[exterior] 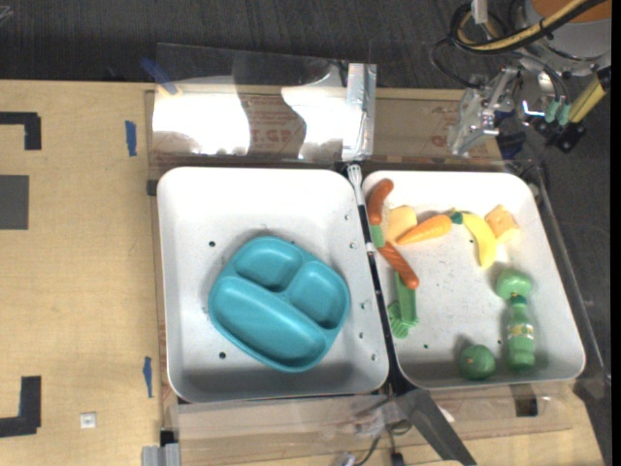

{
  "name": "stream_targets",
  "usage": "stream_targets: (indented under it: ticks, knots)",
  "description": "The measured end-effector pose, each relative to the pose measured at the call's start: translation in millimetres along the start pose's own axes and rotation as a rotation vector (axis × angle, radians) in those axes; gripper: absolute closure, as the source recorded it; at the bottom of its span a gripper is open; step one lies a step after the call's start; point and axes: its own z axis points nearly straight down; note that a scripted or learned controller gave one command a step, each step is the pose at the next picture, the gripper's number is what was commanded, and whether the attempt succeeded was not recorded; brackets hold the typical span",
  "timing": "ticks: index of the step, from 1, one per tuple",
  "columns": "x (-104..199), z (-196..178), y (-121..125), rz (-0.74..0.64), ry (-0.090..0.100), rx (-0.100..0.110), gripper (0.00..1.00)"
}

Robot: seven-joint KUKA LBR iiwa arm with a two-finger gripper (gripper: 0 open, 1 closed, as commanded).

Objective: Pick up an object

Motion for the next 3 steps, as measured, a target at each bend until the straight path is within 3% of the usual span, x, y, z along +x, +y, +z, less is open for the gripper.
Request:
stream_targets:
  ticks: [1, 2, 3]
  knots:
    - [35.3, 98.8, -25.4, -0.031, 0.018, 0.000, 1.00]
    - [4.6, 43.1, -47.1, 0.111, 0.003, 0.001, 1.00]
    - [69.0, 91.8, -52.7, -0.109, 0.013, 0.000, 1.00]
